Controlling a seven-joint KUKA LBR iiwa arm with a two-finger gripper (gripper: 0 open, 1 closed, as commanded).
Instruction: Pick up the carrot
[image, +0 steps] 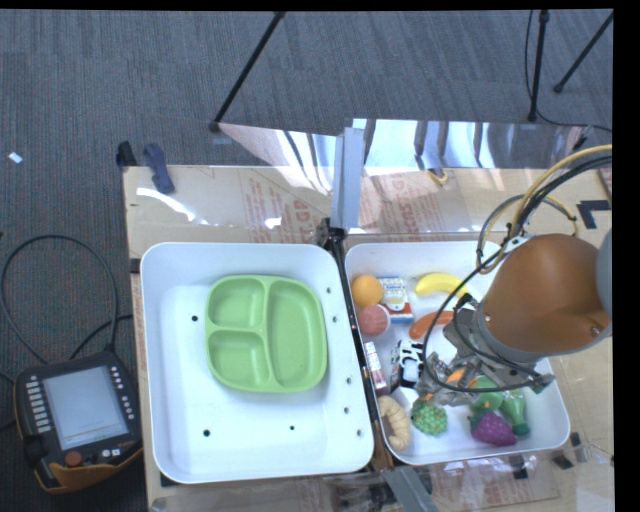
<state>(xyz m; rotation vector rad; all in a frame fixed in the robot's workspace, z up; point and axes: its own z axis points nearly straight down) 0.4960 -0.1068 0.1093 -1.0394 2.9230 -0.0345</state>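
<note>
Down in the right bin (556, 436), the jaws (452, 378) sit low among the toy food, and a bit of orange that looks like the carrot (456, 376) shows right at them; whether they grip it or how wide they stand, I cannot tell. Just beside lie a green broccoli-like piece (430, 417), purple grapes (494, 428) and a black-and-white item (409, 362). Farther off are an orange (366, 290), a banana (440, 283) and a reddish piece (431, 323). The orange wrist (545, 292) covers much of the bin. The left bin (170, 400) on the desk holds a green divided plate (267, 333).
</note>
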